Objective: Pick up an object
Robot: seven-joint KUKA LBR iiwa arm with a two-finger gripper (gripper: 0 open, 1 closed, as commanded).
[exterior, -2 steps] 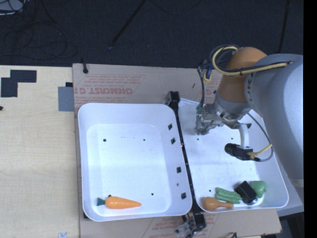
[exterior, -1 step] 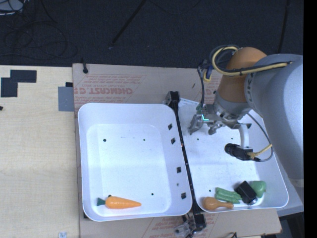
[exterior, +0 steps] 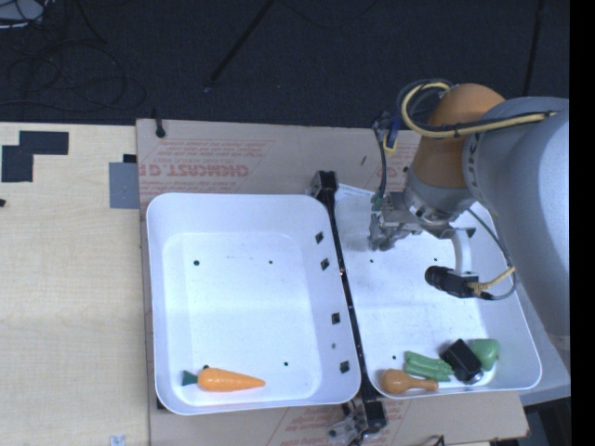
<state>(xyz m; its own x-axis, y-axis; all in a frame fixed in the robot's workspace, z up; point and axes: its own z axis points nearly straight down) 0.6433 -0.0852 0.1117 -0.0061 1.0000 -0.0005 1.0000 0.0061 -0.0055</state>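
Carrot (exterior: 230,379) lies alone at the near left corner of the left bin (exterior: 177,214). A green toy (exterior: 439,362), a black block (exterior: 461,360) and a tan gourd (exterior: 407,382) crowd the right bin's (exterior: 530,365) near edge. The gripper (exterior: 382,235) hangs over the right bin's far left part, nothing visibly in it; whether it is apart or together I cannot tell.
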